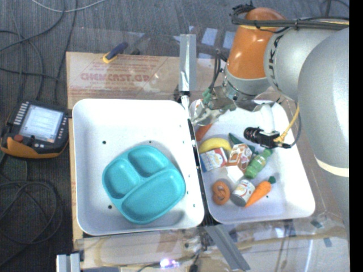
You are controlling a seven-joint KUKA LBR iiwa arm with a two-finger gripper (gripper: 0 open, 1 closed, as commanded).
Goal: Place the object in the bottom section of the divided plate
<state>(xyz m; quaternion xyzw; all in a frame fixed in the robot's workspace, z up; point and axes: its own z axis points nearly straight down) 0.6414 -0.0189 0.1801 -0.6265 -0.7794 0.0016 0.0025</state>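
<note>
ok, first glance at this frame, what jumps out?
The big grey arm with its orange band fills the upper right, its gripper low over the top-left corner of the right bin. Next is the turquoise divided plate alone in the left bin. Then the clutter of small toy food in the right bin: a carrot, a banana, a green bottle.

Glossy teal plastic divided plate (144,185) sits in a smooth white plastic bin (91,123); cardboard (122,78) looks matt.
</note>
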